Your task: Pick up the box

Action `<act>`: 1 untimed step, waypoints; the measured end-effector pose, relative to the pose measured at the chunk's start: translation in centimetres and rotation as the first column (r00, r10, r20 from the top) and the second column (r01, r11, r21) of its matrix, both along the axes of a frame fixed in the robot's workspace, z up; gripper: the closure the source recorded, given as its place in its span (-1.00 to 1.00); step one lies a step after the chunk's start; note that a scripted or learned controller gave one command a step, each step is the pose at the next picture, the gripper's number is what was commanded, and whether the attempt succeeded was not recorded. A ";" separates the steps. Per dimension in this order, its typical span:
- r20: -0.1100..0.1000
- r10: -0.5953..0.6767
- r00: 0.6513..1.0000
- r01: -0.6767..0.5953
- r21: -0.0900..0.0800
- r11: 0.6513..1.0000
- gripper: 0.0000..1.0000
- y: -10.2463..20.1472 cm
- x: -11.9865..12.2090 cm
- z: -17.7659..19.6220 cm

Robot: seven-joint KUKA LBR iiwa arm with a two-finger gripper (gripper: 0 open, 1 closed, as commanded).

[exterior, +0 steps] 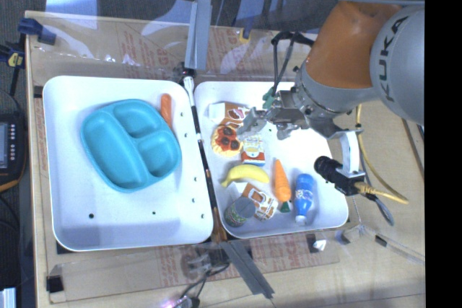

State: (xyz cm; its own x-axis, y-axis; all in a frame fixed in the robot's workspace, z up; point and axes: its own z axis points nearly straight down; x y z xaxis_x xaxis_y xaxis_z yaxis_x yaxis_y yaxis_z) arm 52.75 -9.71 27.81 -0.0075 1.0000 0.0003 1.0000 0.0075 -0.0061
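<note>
Box (253,148) is seen mid-bin, right bin (328,216), just below the gripper (254,120) (finger state cannot be told). A straight descent is advised, clearing the banana (245,174) and carrot (281,181).

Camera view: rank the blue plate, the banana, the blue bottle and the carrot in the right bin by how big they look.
1. blue plate, far the largest.
2. banana and blue bottle: too alike to rank.
3. carrot, slimmest, though about as long.
</note>
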 end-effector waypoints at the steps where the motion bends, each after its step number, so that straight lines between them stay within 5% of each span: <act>1: -0.001 0.028 1.000 -0.028 -0.001 1.000 -1.00 -5.9 10.1 -7.5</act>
State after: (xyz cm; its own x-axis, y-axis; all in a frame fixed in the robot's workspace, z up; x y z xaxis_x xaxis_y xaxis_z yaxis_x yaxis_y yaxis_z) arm 62.84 -15.59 20.35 -0.0352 0.9994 -0.0007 0.9994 0.0352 -0.0066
